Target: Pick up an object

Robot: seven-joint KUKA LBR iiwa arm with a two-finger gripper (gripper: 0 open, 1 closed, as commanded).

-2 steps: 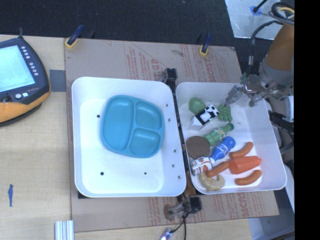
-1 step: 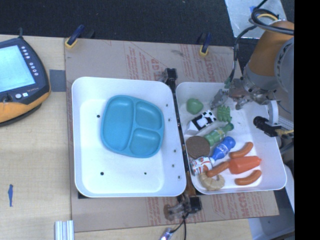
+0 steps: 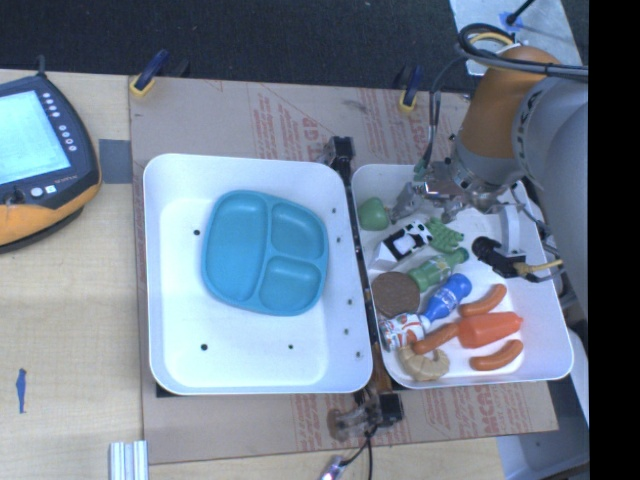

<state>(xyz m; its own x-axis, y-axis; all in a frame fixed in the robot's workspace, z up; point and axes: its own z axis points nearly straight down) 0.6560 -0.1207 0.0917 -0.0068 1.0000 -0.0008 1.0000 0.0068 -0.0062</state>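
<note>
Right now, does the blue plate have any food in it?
Empty. All three compartments of the blue plate show bare blue; the toy food lies in the other bin.

The arm [image 3: 530, 118] hides the right bin's [image 3: 548, 368] far corner and the pincer's [image 3: 437, 196] grip.

Light wood bench [image 3: 70, 308], brown cardboard sheet [image 3: 300, 118] on top, dark floor [image 3: 250, 13] behind, maybe carpet

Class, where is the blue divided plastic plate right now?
The blue divided plastic plate lies in the left white bin, centred slightly toward its far side, across the divider from the toy-filled right white bin.
</note>
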